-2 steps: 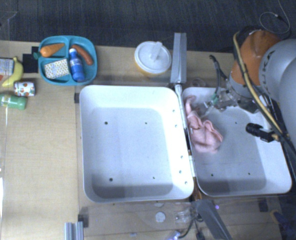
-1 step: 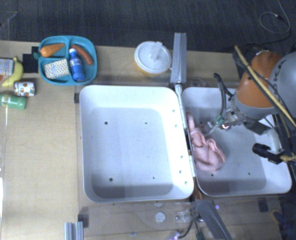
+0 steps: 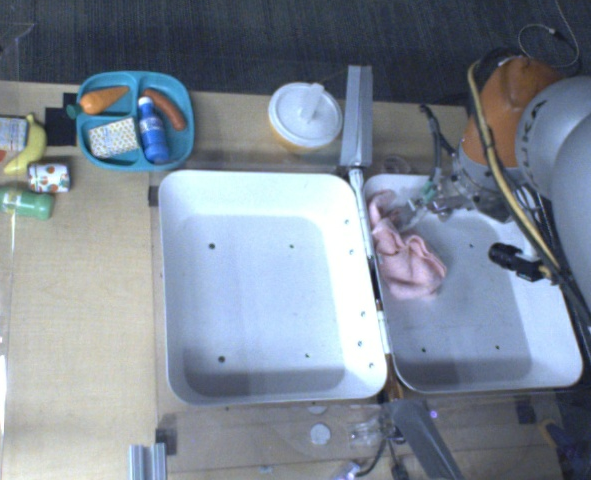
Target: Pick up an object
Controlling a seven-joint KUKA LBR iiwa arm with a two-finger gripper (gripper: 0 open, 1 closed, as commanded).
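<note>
The gripper (image 3: 422,204) hangs just beside the pink cloth (image 3: 407,252) in the right bin (image 3: 495,363); its grasp I cannot tell.

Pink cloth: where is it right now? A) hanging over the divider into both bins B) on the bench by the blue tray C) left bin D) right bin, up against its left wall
D: the pink cloth lies crumpled on the floor of the right bin, along its left wall, beside the gripper.
</note>
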